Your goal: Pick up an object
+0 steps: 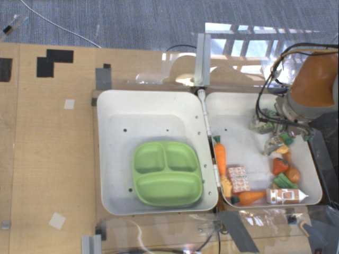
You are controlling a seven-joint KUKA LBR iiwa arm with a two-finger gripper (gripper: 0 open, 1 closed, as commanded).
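The gripper (276, 142) hangs low over the right bin (241, 123), near its right wall; I cannot tell how it is set. Just below it lies a cluster of toy food: a red piece (279, 166), a green piece (285, 181) and a small bottle (286, 196). Farther to its left lie a carrot (220, 155) and a pink box (238, 178). Well beyond, the left bin (143, 112) holds a green divided plate (167, 173).

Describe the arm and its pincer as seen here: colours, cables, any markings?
The arm shows a broad orange band above a grey wrist section. Thin black cables loop from its upper left side down toward the wrist. The pincer below is small, grey and metallic. No markings are legible.
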